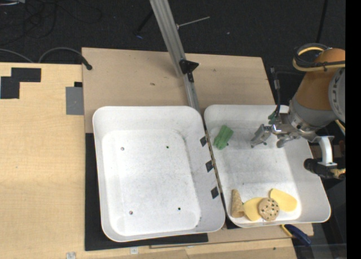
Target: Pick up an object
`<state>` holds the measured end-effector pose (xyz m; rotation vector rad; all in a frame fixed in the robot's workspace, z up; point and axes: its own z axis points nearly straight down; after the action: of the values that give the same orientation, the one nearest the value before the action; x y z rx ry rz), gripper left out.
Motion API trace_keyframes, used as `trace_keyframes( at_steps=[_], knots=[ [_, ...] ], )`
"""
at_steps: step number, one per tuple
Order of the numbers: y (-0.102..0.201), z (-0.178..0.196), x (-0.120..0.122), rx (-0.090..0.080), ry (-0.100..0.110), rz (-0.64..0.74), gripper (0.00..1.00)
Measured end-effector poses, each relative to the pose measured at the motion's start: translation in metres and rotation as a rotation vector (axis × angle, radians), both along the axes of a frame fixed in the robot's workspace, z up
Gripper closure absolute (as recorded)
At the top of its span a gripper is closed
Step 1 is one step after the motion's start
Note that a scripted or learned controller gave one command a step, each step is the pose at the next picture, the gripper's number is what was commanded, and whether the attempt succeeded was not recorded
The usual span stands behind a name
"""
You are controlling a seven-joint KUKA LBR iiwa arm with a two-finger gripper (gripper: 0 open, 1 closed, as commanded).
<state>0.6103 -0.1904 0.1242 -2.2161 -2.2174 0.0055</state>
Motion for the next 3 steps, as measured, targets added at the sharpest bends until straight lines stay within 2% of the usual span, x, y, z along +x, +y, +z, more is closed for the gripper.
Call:
trace_keyframes(
  at_steps=[1,2,3],
  knots=[
    [0.001,-0.034,0.000,-0.002,-0.004,-0.001,0.00],
    [0.001,-0.023,0.000,-0.002,-0.004,-0.003,1.00],
    [0.002,0.020,-0.003,-0.003,-0.009,-0.003,1.00]
  ],
)
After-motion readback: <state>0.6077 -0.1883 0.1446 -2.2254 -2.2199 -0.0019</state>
